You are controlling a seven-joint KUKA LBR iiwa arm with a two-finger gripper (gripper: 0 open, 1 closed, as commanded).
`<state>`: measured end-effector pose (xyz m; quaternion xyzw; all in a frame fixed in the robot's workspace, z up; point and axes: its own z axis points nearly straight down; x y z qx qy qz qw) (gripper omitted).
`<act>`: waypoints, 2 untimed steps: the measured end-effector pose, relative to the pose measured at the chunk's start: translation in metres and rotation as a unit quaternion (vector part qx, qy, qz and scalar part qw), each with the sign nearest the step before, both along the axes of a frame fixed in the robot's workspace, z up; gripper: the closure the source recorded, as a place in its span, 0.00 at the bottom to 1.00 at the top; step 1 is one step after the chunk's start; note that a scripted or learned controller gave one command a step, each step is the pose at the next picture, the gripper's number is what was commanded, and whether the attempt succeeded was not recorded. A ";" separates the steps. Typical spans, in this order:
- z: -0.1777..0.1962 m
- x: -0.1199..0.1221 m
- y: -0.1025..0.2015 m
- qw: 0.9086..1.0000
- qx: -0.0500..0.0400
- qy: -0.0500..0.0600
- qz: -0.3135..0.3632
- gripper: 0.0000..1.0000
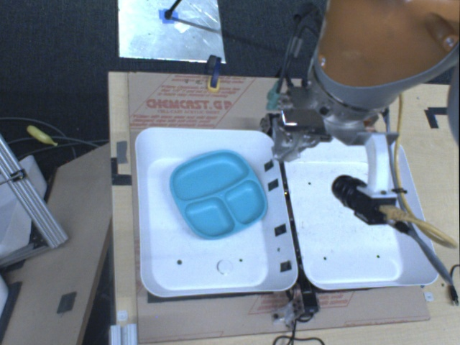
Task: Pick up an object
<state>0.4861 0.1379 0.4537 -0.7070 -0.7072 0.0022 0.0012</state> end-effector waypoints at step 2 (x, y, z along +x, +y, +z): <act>0.030 0.001 0.017 1.000 0.002 -0.005 0.003 1.00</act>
